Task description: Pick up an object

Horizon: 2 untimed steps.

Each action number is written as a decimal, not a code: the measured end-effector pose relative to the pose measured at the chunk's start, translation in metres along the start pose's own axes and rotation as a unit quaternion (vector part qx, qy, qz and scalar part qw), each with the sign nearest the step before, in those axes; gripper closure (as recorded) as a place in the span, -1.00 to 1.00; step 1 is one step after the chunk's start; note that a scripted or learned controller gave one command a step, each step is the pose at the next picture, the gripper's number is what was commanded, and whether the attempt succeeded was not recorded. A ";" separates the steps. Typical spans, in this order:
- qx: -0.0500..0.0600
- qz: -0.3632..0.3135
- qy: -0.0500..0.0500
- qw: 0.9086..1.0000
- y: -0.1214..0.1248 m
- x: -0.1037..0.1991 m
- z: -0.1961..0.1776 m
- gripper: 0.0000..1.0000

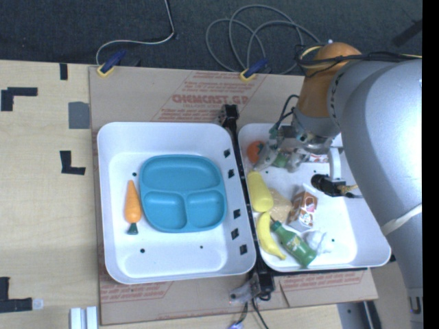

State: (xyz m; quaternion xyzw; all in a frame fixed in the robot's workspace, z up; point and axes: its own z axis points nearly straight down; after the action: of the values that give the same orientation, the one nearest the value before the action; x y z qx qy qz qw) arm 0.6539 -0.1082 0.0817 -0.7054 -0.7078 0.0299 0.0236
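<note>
We find our jaws (287,153), whose opening we cannot tell, in the right bin (367,249), the small orange-red object (255,149) lying just at 9 o'clock of them.

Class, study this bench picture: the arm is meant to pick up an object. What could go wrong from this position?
1. The right bin is crowded: the banana, green packet and yellow item lie packed together, so a grab might catch two things or slip.
2. The pincer sits near the bin's dividing wall, close to an orange-red item; it might bump the wall.
</note>
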 end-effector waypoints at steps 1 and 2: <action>-0.001 0.000 0.001 1.000 0.000 0.002 0.000 -1.00; -0.001 -0.001 0.004 1.000 0.001 0.001 0.001 -1.00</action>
State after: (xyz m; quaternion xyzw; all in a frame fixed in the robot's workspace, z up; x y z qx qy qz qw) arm 0.6548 -0.1074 0.0808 -0.7050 -0.7083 0.0261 0.0254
